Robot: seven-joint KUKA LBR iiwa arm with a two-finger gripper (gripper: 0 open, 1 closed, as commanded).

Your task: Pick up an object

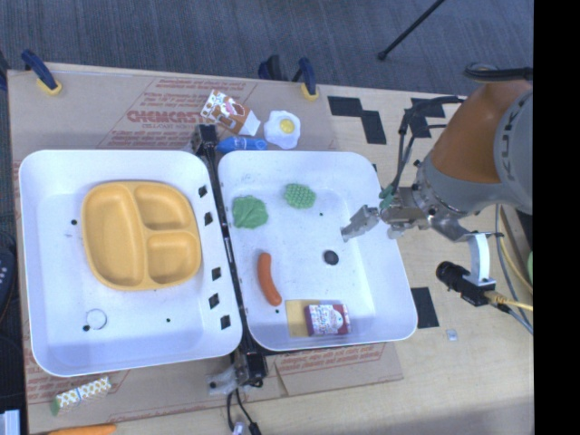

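Cardboard (145, 120) under bins reads "CHEMCAST"; red-labelled packet (319, 318) illegible.

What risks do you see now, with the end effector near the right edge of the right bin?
1. The end effector is above bare floor near the right bin's rim, beside a small dark spot; descending here may grasp nothing.
2. The sausage and the yellow card with the red packet lie close together; a grasp on one could push the other.
3. The two green pieces look flat, so they may slip.
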